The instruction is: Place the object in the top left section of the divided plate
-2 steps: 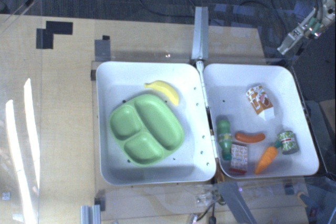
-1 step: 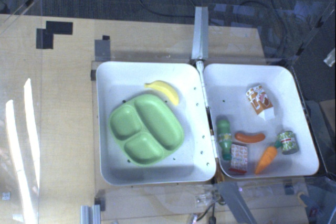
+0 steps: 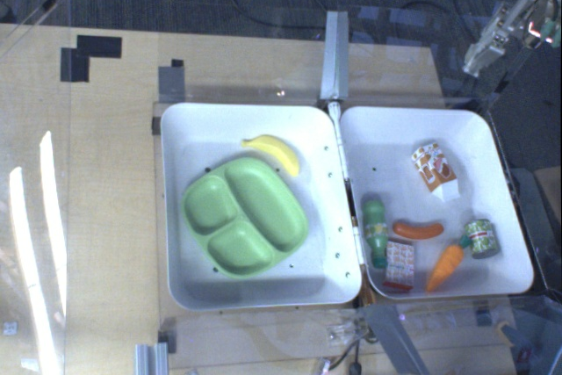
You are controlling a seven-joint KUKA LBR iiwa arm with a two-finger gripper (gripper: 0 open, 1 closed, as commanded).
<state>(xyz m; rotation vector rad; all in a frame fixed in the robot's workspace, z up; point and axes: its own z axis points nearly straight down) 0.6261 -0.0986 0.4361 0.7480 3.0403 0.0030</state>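
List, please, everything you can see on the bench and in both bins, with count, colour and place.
Divided plate: one, green, three sections, middle of the left bin.
Banana: one, yellow, left bin, at the plate's upper edge.
Snack packet: one, white and orange, upper part of the right bin.
Bottle: one, green, right bin, along its left wall.
Sausage: one, orange-red, right bin, right of the bottle.
Carrot: one, orange, right bin, near the front.
Small can: one, green and white, right bin, right of the carrot.
Small box: one, red and white, right bin, front, left of the carrot.
Bins: two, white, side by side on the wooden bench.
Gripper: one, grey, above the right bin's far right corner, outside it.
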